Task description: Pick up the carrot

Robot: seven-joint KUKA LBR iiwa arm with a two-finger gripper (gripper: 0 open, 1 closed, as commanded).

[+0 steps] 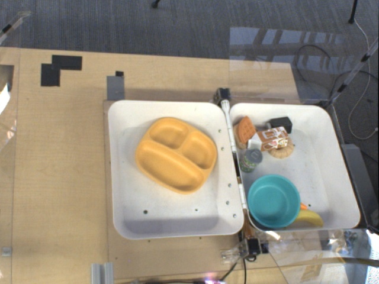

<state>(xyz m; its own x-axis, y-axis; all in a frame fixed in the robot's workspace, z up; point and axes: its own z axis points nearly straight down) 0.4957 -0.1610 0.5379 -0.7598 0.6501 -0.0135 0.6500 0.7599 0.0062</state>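
Peeking from under the round teal plastic bowl (273,201), the orange carrot (304,206) touches a yellow banana (310,219); pincer state: cannot tell.

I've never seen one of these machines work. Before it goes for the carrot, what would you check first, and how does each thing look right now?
1. Carrot located: cannot tell. A small orange tip peeks out beside the teal bowl; it may be the carrot.
2. Carrot free to grasp: not ok. The bowl covers most of it and a yellow piece lies against it.
3. Way down into the right bin: ok, nothing hangs over it.
4. Neighbouring clutter: ok. The snack items and the small grey can lie at the bin's far end.
5. Left bin: ok, the yellow divided plate sits apart from the job.
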